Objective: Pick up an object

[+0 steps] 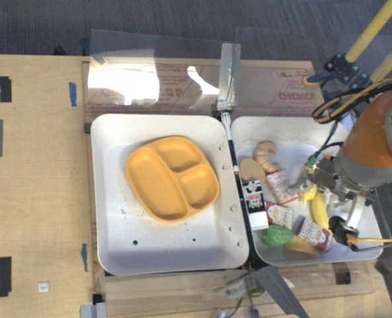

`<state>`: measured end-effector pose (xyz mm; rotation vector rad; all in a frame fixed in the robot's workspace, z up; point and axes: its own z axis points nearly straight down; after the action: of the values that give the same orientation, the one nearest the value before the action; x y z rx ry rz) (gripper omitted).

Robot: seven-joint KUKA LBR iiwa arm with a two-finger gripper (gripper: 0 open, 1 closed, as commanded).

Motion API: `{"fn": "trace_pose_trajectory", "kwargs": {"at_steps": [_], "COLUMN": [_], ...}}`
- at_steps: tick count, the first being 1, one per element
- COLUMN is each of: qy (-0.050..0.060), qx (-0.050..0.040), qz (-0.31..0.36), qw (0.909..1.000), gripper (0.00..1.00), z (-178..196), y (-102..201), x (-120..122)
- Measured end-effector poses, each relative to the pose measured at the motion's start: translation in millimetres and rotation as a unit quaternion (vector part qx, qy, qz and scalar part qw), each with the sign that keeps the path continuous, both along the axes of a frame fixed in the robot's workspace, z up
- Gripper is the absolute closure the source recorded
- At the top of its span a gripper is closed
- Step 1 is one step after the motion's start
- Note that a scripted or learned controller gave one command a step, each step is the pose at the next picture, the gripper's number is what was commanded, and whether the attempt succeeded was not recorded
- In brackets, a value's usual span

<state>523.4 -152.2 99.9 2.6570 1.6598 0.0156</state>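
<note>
Two shallow white bins are seen side by side on the counter [36, 177]. The left bin [109, 244] carries an orange divided plate [172, 177] with three compartments, lying flat near the bin's middle. The right bin [285, 138] holds a clutter of small items. A tan croissant-shaped piece [264, 152] lies toward the far side, with a brown round piece [252, 169] just beside it nearer the divider. A black-and-white packet [253, 196] lies along the left wall of this bin. A pinkish wrapped packet [278, 183] sits to its right, and a small red-and-white carton [280, 214] below that. A green rounded item [276, 236] is seen at the near edge, touching a yellowish piece [302, 246] and a red printed packet [314, 234]. A yellow banana [320, 209] lies roughly along the bin's depth, right of centre. The arm [371, 141], grey with an orange band, is reaching in from the right, and the gripper [347, 212] is placed low over the right bin, just beside the banana on its right. Whether the gripper is apart or together cannot be told from this angle, and nothing is clearly seen between its parts. A clear plastic sheet [156, 78] is taped behind the bins.
</note>
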Motion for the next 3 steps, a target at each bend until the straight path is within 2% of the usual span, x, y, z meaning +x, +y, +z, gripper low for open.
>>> {"fn": "trace_pose_trajectory", "kwargs": {"at_steps": [1,2,3], "qy": [-0.002,0.003,0.01], "qx": [0.0001,0.0027,0.0015], "qz": [0.0,-0.104,-0.128], "qw": [1.0,0.9946,0.9917], "gripper": [1.0,1.0,1.0], "z": [11,155,99], "y": [1,58,47], "x": [2,63,93]}}
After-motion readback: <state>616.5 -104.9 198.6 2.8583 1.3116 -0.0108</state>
